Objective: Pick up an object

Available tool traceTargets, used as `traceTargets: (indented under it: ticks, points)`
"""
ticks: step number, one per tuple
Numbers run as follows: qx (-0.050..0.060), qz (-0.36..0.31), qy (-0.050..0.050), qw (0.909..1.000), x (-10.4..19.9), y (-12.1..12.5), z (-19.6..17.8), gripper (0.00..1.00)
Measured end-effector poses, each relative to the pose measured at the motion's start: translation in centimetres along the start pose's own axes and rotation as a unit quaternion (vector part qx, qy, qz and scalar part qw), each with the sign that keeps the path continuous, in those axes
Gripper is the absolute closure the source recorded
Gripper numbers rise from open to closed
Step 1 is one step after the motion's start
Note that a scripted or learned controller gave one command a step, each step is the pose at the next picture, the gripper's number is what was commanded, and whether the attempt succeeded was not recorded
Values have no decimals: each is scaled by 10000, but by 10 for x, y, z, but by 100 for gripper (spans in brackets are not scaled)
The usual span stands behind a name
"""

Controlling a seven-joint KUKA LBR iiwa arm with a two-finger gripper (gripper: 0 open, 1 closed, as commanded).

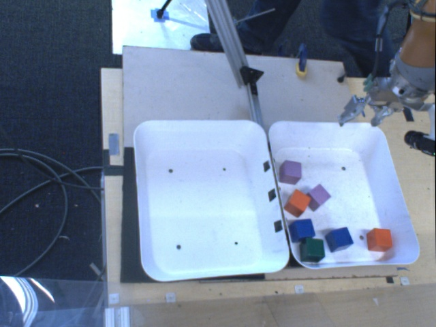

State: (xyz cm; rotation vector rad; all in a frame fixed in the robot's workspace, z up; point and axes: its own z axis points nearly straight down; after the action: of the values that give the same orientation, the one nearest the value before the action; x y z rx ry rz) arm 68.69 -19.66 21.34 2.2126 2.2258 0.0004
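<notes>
Nearest, along the front wall of the right bin [398, 182], a green cube [313, 249], a blue cube [338, 239] and an orange cube [379, 240] are lying in a loose row, with the green one sitting closest to the wall this bin shares with the left bin [146, 182]. Just behind the green cube a second blue cube [302, 229] is resting, and beyond it an orange cube [298, 202] is touching a lilac cube [319, 196]. Farther in, a purple cube [291, 171] is sitting apart from the others, near the shared wall. Farthest, the claw [366, 111] is hanging over the counter [204, 87] just past the right bin's back rim, its fingers spreading apart and gripping nothing.
</notes>
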Motion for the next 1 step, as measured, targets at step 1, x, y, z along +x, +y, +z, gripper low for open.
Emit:
traceTargets:
  ticks: [1]
  points:
    - [44,26,19,10000,-6,-56,110,0]
